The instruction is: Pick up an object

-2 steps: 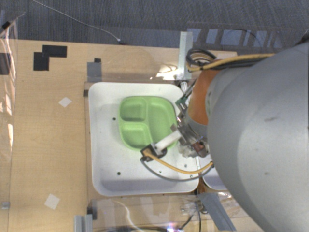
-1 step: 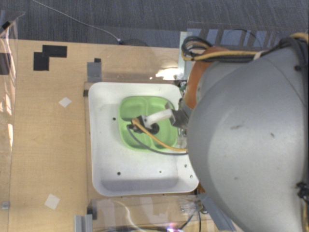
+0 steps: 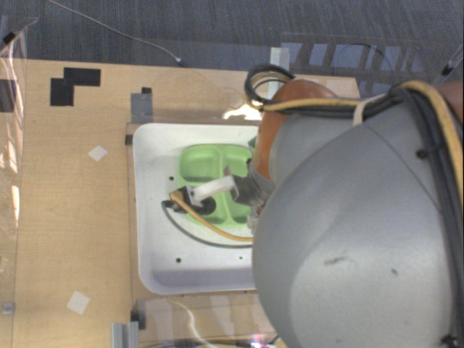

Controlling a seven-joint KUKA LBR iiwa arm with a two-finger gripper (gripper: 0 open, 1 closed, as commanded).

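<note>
Gripper (image 3: 245,188) over green divided tray (image 3: 205,162), centre frame; tray spreads left of it. Grip state cannot be told.

Green tray (image 3: 206,164), probably plain; white bin (image 3: 156,263)

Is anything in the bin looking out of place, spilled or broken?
Nothing stands out. The green divided tray lies in the white bin, and its visible part looks whole, with no spill. The arm hides the bin's right part.
</note>
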